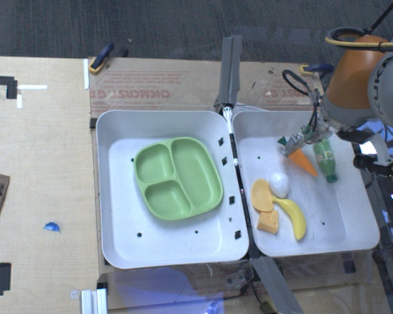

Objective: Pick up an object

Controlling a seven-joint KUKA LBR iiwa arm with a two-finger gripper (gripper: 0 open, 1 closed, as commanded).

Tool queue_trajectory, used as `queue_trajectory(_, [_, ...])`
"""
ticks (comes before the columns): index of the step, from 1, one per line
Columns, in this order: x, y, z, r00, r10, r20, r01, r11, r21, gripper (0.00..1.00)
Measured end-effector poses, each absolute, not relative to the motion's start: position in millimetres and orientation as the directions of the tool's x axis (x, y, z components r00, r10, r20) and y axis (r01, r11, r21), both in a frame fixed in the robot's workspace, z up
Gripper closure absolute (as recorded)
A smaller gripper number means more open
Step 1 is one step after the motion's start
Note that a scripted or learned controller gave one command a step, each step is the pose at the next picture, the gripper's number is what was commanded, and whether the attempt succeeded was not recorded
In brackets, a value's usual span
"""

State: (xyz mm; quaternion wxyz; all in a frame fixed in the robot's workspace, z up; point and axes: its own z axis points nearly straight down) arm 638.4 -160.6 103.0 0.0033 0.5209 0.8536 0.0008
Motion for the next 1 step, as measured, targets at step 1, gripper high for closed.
queue_trajectory(1, [659.4, -110.4, 205.8, -0.26, 0.966, -0.002, 0.966, 0.26, 0.001, 1.0])
